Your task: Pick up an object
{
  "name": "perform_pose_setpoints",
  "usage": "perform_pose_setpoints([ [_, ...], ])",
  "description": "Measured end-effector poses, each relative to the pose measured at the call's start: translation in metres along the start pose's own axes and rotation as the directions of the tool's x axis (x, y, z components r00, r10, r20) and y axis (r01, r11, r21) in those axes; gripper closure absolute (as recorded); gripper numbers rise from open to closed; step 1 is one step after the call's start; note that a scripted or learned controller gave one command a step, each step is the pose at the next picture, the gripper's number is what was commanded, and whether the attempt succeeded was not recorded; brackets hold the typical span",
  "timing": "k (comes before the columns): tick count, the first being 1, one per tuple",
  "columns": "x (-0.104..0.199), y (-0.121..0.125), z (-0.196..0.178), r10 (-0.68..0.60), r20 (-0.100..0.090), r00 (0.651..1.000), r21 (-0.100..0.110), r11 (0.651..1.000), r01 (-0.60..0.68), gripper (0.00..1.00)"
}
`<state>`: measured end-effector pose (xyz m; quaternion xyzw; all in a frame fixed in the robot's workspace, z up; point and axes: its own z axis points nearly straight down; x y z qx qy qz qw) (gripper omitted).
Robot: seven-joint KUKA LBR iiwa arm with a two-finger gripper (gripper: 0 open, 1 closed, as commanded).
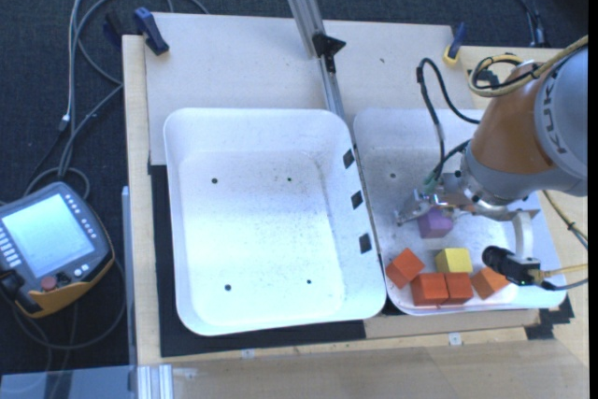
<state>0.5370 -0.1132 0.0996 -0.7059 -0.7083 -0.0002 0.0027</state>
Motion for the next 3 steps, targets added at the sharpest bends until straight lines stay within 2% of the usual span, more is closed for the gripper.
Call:
perform_pose_setpoints([
  [1, -0.002, 0.001, -0.011, 0.003, 0.002, 1.0, -0.005, 1.0, -0.002, 1.0],
  [2, 0.085, 0.0, -0.104, -0.006, 0.001, 1.0, -0.012, 1.0, 0.006, 1.0],
  [3, 0.15, -0.044, -0.099, -0.004, -0.001, 1.0, 0.002, 1.0, 0.004, 1.0],
])
